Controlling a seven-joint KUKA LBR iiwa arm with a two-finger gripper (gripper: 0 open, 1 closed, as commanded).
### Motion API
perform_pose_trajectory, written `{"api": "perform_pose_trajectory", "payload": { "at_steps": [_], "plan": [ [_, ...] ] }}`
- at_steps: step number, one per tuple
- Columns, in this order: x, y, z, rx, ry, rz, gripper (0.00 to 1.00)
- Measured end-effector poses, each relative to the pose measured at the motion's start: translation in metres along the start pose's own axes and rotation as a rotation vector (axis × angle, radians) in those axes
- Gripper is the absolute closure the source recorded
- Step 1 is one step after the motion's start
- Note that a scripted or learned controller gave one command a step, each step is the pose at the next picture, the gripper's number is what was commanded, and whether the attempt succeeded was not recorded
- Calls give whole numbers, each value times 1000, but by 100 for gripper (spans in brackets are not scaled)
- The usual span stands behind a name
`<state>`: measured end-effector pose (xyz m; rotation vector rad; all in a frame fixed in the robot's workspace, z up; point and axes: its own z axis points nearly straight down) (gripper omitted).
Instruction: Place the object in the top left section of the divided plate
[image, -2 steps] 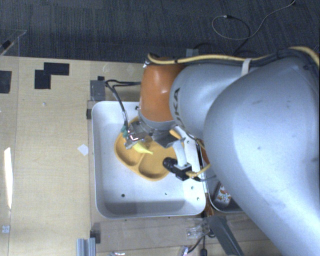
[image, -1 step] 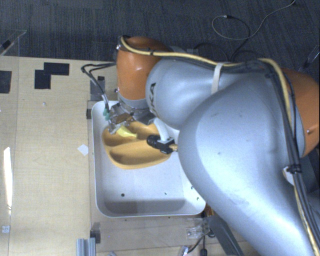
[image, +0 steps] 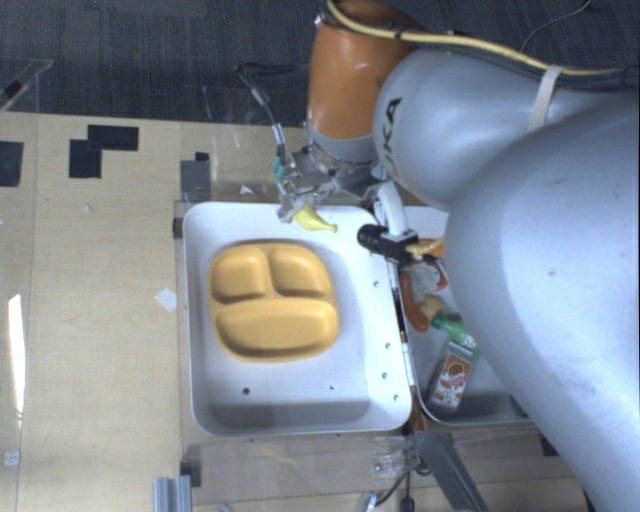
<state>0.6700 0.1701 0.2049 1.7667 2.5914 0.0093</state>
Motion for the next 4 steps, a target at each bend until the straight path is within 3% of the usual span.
{"api": "perform_pose_trajectory", "payload": {
  "at_steps": [1, 2, 3, 4],
  "plan": [
    [1, 2, -12, -6, -1, -7, 100],
    [-14, -46, 100, -11, 0, -87, 100],
    [-108, -71, -13, 0, -2, -153, 100],
    [-22, -83, 24, 4, 2, -245, 100]
  ]
}}
